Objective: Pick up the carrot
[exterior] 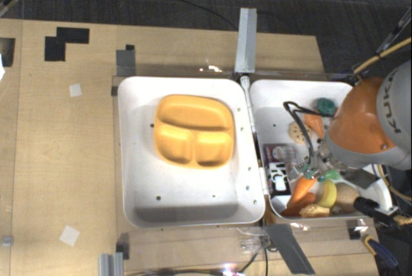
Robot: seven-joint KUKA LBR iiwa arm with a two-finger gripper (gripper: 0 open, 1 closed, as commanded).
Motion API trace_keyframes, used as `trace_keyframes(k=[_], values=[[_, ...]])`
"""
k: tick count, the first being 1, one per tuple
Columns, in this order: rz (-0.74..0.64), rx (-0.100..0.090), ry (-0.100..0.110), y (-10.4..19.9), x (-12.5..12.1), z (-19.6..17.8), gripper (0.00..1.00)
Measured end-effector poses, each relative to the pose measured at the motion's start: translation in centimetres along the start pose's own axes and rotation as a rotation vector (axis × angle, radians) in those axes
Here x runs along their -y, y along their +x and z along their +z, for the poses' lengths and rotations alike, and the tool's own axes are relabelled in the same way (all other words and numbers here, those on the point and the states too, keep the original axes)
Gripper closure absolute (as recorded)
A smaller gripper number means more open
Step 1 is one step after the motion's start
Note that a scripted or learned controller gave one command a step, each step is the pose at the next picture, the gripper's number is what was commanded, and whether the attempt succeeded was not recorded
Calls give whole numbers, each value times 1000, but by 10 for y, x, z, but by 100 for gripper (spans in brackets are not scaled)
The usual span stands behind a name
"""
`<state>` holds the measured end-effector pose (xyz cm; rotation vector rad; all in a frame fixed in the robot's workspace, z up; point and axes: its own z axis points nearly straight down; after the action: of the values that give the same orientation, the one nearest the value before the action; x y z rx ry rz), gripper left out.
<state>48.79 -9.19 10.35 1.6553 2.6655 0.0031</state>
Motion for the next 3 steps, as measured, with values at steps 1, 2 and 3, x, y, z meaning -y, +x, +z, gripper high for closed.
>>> trace_keyframes(k=[1, 2, 3], values=[[-377, 2, -5, 43, -36, -83, 100], [-502, 7, -5, -23, -23, -158, 100], [-308, 4, -4, -82, -108, 10, 100]])
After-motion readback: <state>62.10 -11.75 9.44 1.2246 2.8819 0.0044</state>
